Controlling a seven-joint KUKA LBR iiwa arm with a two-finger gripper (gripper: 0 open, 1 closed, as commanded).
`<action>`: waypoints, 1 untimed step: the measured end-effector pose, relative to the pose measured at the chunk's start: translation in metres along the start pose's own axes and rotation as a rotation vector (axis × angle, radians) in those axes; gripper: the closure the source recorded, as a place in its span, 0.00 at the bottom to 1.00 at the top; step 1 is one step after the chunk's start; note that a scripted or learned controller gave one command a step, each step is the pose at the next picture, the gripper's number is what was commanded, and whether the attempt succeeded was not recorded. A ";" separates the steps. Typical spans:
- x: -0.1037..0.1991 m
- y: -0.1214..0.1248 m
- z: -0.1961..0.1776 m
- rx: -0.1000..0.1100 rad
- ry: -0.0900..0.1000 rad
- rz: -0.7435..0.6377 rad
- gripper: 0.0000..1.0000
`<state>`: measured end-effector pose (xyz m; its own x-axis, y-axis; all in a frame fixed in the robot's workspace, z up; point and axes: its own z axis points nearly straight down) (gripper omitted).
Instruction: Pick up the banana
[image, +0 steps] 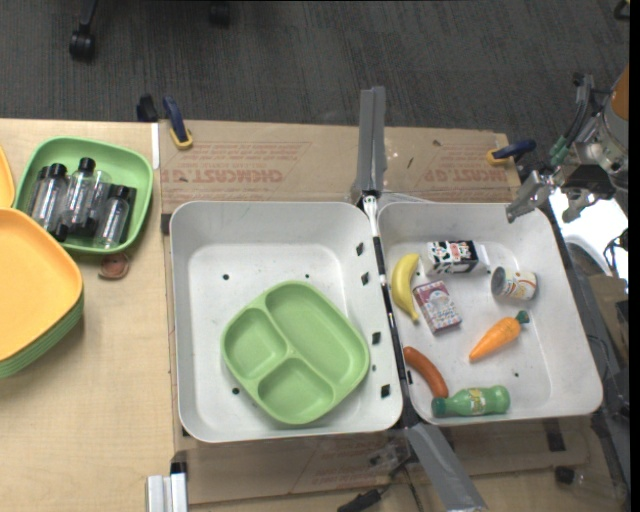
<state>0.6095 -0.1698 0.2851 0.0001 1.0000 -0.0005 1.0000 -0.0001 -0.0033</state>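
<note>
The yellow banana (404, 284) lies curved along the left wall of the right bin (575, 330), close to the divider between the bins. My gripper (548, 203) hovers over the right bin's far right corner, well up and to the right of the banana. Its two fingers stand spread apart, open, with nothing between them.
Sharing the right bin are a small milk carton (455, 256), a pink box (437, 306) right beside the banana, a tipped cup (514, 285), a carrot (497, 337), a red sausage (427, 370) and a green bottle (472, 402). A green divided plate (295, 350) lies in the left bin.
</note>
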 end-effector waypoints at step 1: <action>-0.001 0.000 -0.008 0.001 -0.001 -0.001 1.00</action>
<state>0.6098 -0.1707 0.2933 -0.0013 1.0000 -0.0016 1.0000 0.0013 -0.0046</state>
